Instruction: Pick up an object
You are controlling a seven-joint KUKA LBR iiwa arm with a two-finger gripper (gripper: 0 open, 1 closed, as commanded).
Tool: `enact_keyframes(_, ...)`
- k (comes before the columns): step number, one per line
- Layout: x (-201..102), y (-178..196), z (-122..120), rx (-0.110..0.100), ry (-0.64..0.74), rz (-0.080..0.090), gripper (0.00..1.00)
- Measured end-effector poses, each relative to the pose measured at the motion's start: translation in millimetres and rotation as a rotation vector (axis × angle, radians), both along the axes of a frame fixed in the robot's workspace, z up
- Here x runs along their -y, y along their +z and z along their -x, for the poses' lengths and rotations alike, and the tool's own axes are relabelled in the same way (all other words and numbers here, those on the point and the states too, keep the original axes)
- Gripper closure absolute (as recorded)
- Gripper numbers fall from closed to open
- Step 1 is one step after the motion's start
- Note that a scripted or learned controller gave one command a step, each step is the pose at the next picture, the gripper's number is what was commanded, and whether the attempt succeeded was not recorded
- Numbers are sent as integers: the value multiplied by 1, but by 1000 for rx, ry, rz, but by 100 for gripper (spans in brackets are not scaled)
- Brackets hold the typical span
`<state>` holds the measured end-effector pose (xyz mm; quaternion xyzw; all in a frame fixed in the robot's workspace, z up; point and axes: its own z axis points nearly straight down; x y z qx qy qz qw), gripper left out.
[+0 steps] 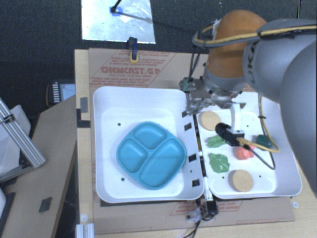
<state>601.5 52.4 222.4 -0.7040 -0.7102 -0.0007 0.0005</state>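
Two shallow white bins sit side by side on a cardboard sheet [130, 69]. The left bin [106, 133] holds one thing, a blue plate [151, 155] with three compartments, all of them bare; it lies turned at an angle in the middle of the bin floor, a little toward the near edge. The right bin [280, 180] holds six small things. There are two tan discs: the far tan disc [210, 119] lies near the bin's far-left corner, and the near tan disc [242, 180] lies by the near edge. There are two green pieces, both along the left wall: the upper green piece [215, 142] is just on the near side of the far disc, and the lower green piece [218, 161] lies between it and the near disc. One pink piece [243, 153] lies near the middle of the floor, and one dark teal piece [264, 141] lies just beside it, toward the right wall. The gripper [197, 103] hangs over the far-left corner of the right bin, close to the wall the two bins share and just beside the far tan disc; whether it is spread or pressed together cannot be told, and nothing can be seen held in it.
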Motion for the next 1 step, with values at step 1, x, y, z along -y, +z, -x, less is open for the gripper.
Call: enact_keyframes(1, -48, -10, 24, -2, -1, 1, 100)
